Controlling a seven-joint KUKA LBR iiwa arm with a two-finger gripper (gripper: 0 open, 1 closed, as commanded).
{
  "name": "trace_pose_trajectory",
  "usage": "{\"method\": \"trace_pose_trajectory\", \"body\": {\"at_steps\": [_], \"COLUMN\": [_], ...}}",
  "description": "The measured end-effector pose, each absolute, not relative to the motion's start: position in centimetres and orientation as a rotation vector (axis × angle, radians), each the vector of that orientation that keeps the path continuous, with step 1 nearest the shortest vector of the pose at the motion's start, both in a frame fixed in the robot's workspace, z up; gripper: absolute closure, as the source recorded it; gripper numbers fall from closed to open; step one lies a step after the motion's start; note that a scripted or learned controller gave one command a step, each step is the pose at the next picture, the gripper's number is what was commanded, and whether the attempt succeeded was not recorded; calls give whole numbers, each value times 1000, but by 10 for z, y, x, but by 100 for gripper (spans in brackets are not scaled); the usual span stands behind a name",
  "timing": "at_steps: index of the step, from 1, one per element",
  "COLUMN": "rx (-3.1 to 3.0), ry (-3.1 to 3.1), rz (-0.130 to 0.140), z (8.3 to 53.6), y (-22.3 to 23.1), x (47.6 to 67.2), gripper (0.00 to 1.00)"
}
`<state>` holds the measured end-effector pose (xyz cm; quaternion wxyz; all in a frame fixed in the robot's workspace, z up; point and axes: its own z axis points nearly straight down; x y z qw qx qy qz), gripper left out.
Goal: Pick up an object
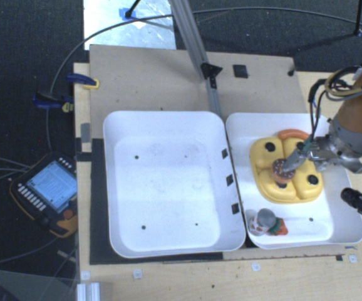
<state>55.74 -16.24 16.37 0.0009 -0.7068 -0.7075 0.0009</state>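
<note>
You've got two white bins side by side: left bin (165,180) at 9 o'clock of the right bin (341,227), rims touching along the middle seam w/ small black clips. In the right bin a big yellow toy (263,158), lumpy w/ dark dots, sits centre-top. An orange piece (292,133) peeks out at its 12 o'clock edge, touching or tucked under it; can't say which. At 6 o'clock of the yellow toy, near the bin's front-left corner, a small object (267,222) w/ grey round top and orange-red bits lies apart from it.

The arm (359,127) comes in from 3 o'clock, grey wrist over the bin's right rim. The gripper (282,167) is down on the middle of the yellow toy, tip on or just above a brownish spot. Claw state: can't tell, fingers too small and dark against the toy.

Around the bench: a slanted grey pole (190,33) at 12 o'clock, ending in a black clamp above the seam; a teach pendant (48,190) w/ lit blue screen on the floor at 9 o'clock; blue and yellow clamps (74,83) at the bench's 10 o'clock corner; cables across the dark floor. The arm's right part is cut off by the frame edge, and its wrist prob. hides a bit of the right bin's rim.
</note>
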Motion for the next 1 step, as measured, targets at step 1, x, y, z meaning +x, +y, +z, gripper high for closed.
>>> {"method": "trace_pose_trajectory", "body": {"at_steps": [1], "rx": [-2222], "ry": [-2234], "rz": [-10], "z": [130], "y": [-167], "x": [556], "gripper": [0]}}
